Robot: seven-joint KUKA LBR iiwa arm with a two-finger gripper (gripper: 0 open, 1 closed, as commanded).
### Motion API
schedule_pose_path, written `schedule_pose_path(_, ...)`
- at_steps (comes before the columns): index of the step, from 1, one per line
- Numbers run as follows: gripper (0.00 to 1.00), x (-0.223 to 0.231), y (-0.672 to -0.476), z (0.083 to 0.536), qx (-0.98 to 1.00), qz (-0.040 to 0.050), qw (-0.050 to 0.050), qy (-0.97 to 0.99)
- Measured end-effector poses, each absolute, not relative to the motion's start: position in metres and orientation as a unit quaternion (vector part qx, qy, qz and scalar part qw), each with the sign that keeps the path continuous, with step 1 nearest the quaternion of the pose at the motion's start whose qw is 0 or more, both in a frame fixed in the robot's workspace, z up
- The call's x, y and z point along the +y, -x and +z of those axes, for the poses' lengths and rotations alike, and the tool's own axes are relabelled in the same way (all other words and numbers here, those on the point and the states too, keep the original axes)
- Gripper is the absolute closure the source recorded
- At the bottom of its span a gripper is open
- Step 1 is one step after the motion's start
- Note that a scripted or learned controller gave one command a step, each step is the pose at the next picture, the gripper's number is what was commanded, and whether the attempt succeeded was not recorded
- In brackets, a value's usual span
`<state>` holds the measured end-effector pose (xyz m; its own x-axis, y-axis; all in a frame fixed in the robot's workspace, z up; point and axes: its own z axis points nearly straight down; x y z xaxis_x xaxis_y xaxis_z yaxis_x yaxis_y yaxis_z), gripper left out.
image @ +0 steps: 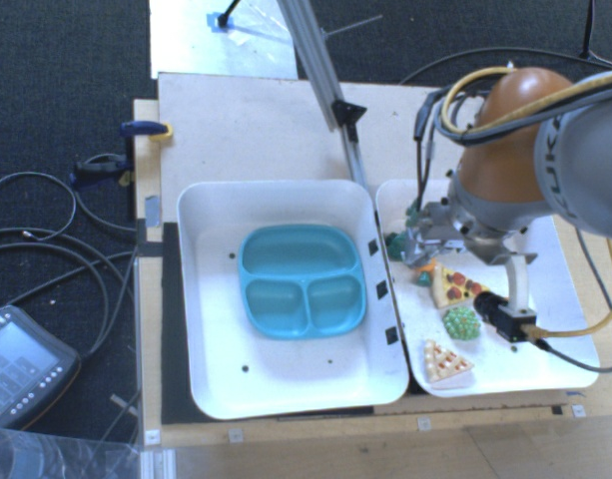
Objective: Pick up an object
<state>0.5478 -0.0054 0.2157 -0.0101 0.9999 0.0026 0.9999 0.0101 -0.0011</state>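
My gripper hangs low over the upper left part of the right bin, below the orange band of the arm. A small dark green piece lies right beside it on the left, partly hidden. A toy pizza slice rests just below and to the right of the gripper. Further down sits a bumpy green toy, and a second pizza slice lies near the bin's front edge. The view is too coarse to tell whether anything is held.
The left bin holds a blue three-compartment plate. A black block with a yellow cable on the arm hangs over the right bin. A metal pole slants across the bench, ending at the bins' shared wall.
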Motion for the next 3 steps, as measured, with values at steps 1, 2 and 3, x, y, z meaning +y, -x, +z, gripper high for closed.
schedule_pose_path(1,1.00,0.049,-0.527,0.221,-0.712,-0.0009,0.001,0.703)
schedule_pose_path(2,1.00,0.099,-0.510,0.225,-0.711,-0.0010,0.001,0.703)
schedule_pose_path(3,0.00,0.096,-0.511,0.225,-0.708,-0.0008,0.000,0.706)
